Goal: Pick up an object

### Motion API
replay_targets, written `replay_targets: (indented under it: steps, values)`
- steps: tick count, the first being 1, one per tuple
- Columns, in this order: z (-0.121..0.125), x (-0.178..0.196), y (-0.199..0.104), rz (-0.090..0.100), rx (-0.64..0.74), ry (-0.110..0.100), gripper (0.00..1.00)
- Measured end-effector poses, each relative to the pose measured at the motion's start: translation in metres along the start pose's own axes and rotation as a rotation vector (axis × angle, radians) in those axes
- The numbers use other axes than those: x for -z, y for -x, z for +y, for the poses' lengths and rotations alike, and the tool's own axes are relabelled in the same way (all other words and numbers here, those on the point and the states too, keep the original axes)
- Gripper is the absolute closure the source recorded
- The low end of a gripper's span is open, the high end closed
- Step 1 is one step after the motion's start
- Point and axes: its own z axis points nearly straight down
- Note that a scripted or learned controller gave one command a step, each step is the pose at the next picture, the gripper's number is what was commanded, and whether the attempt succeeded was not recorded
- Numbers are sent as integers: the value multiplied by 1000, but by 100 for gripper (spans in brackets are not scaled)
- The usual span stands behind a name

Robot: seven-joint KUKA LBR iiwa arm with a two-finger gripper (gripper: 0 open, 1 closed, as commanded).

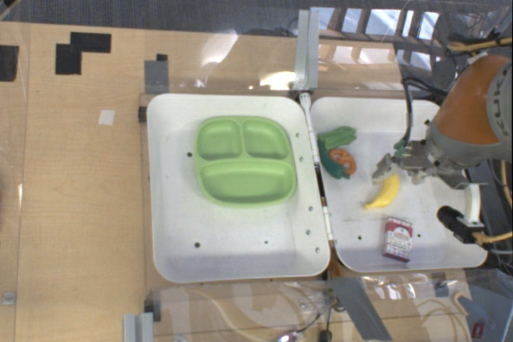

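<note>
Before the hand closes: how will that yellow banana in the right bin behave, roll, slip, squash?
The banana looks like smooth moulded plastic, so probably stiff, light and somewhat slippery. Its curve suggests it would pivot or rock if pushed rather than roll away. It lies apart from the small box, so a nudge likely disturbs nothing.

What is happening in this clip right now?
A grey KUKA arm reaches in from the right over the right bin. Its gripper hangs just above the top end of a yellow toy banana; nothing is seen between the jaws, so no pick yet. Also in that bin are a green and orange toy vegetable and a small red and white box. The left bin holds a green divided plate, untouched.
</note>
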Motion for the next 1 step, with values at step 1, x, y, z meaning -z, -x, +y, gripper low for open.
replay_targets:
  steps: [1]
  values:
    - [-18,-12,-21,-8,-232,-4,0]
